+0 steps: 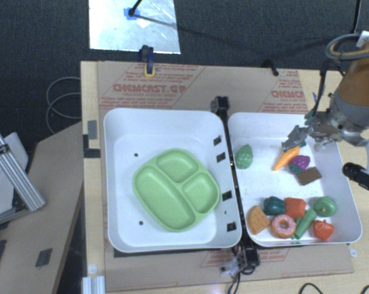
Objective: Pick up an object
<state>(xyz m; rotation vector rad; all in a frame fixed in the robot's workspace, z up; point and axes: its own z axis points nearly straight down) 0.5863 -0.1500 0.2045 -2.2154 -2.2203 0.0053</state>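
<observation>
The right bin [257, 127] holds several toy foods. An orange carrot [284, 158] lies tilted near its middle, with purple grapes [301, 162] and a brown slab [308, 176] just to its right. My gripper [294, 141] hangs over the carrot's upper end, at or just above it. A green leafy piece [243, 156] sits by the bin's left wall. Along the front lie a waffle piece [257, 219], a teal item [273, 205], a donut [283, 226], a red pepper [295, 207], a green stick [305, 224], a green apple [324, 206] and a red piece [322, 229].
The left bin [129, 127] carries a green divided plate [175, 189]. A black divider with clips [227, 164] runs between the bins. The arm's grey wrist and orange band [355, 97] stand over the right bin's far right corner.
</observation>
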